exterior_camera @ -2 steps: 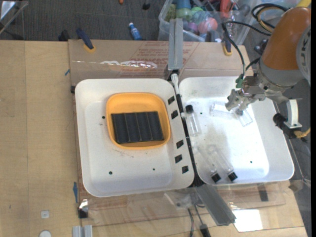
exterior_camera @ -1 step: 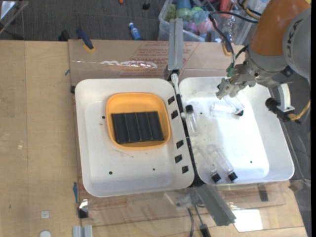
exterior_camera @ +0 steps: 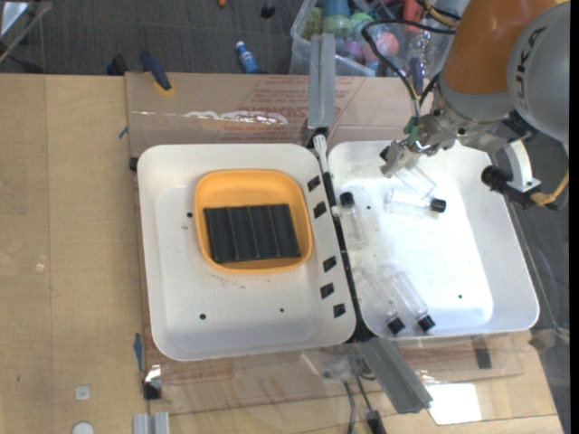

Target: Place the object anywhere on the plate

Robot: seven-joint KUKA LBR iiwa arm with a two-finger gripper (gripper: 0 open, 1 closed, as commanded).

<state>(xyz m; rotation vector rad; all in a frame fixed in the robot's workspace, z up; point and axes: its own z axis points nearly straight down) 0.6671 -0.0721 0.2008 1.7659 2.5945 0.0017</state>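
Note:
An orange plate (exterior_camera: pixel 206 191) with a raised rim sits in the middle of the left bin (exterior_camera: pixel 172 315). A black ribbed rectangular object (exterior_camera: pixel 251 233) lies flat on the plate and covers most of its floor. My gripper (exterior_camera: pixel 399 158) hangs over the far part of the right bin (exterior_camera: pixel 507 269), well to the right of the plate and apart from the black object. The grey arm with its orange band (exterior_camera: pixel 493 34) comes in from the upper right.
Several clear tubes with black caps lie in the right bin: one below the gripper (exterior_camera: pixel 414 199), one by the divider (exterior_camera: pixel 347 208), a pair near the front (exterior_camera: pixel 407 304). A grey rail (exterior_camera: pixel 318 80) rises between the bins at the back. A box of coloured clutter (exterior_camera: pixel 362 7) stands behind.

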